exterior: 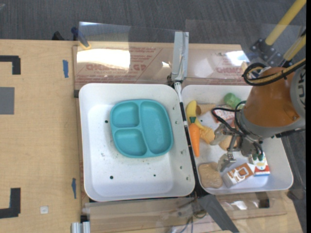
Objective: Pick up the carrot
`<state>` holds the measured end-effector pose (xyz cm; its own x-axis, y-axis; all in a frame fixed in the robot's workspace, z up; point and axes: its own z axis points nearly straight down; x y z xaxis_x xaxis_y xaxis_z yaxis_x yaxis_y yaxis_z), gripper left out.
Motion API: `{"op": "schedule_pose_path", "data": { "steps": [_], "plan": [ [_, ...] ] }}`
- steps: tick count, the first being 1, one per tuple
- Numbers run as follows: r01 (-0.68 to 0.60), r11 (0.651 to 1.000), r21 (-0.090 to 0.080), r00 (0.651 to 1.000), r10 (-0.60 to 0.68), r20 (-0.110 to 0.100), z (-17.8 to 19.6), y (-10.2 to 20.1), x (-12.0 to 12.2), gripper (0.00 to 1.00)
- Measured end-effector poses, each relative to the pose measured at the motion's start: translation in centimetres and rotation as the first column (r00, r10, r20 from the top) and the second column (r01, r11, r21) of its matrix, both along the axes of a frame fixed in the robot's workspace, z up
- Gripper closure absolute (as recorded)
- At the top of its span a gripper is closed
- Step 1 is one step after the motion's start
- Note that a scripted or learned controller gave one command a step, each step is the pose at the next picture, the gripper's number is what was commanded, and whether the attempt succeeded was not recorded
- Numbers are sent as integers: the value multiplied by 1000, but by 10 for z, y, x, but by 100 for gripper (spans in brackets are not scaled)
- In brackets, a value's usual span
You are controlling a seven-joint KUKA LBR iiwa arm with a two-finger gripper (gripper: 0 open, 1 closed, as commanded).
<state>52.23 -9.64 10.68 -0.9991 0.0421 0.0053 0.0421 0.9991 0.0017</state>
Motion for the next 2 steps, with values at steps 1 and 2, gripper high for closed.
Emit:
{"op": "schedule_pose_path", "data": {
  "steps": [1,2],
  "plan": [
    [289,957,1,957,-289,17,-17,5,37,0],
    [287,958,2,957,-287,30,-4,6,40,100]
  ]
}}
